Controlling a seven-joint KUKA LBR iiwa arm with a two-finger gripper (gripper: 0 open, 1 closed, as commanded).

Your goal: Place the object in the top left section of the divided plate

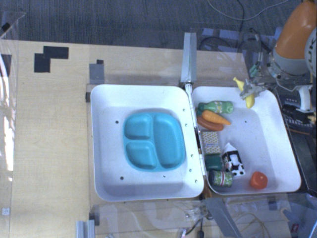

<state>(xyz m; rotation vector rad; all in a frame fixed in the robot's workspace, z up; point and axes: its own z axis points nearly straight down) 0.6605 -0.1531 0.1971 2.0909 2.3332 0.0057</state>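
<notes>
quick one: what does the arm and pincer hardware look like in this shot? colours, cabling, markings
Arm: a rounded orange band over a pale grey wrist section. The pincer is small, light grey metal, with a bit of green near its mount. Thin dark cables run around the wrist area, and a loose cable loops on the floor behind it. No readable markings or labels at this resolution.

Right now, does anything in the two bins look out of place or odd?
The pincer is at the right bin's top edge with a yellow object between its fingers. The other items crowd that bin's left wall. The blue divided plate sits flat in the left bin. Nothing looks spilled or damaged.
</notes>
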